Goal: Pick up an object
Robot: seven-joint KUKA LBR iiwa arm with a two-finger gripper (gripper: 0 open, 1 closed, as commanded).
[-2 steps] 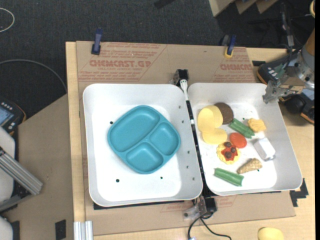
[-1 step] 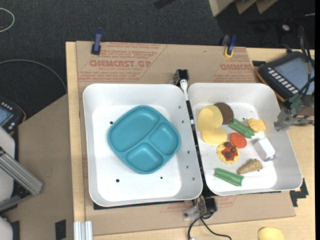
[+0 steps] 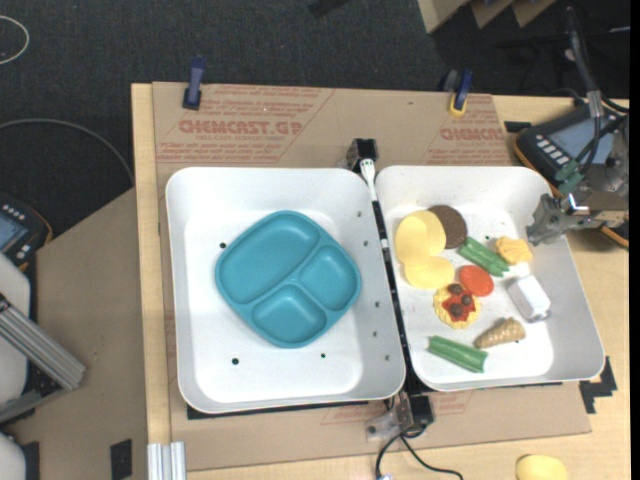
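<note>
"Camera view, right-hand side: is that the gripper (image 3: pixel 553 216) over the far rim of the right bin (image 3: pixel 585 353)?"

"I think so, though it is small and partly lost among cables there. Whether it is spread or pressed together I cannot tell, and nothing can be seen held in it."

"So where are the things it could take?"

"All bunched in the right bin: a yellow piece (image 3: pixel 420 236) against a brown disc (image 3: pixel 452 223), a green bean (image 3: pixel 482 256), a small yellow lump (image 3: pixel 515 251), a red tomato (image 3: pixel 477 281), a white block (image 3: pixel 528 296), a cone (image 3: pixel 500 334) and a green pod (image 3: pixel 457 354). The lump and the bean lie nearest the gripper."

"And the left bin (image 3: pixel 180 268)?"

"It holds a teal divided plate (image 3: pixel 288 278), lying flat, well apart from the arm."

"Why hover at the rim?"

"My guess is that it is poised at the edge before reaching in. The crowding is the risk, since neighbours touch and a grab could catch two or slip."
</note>
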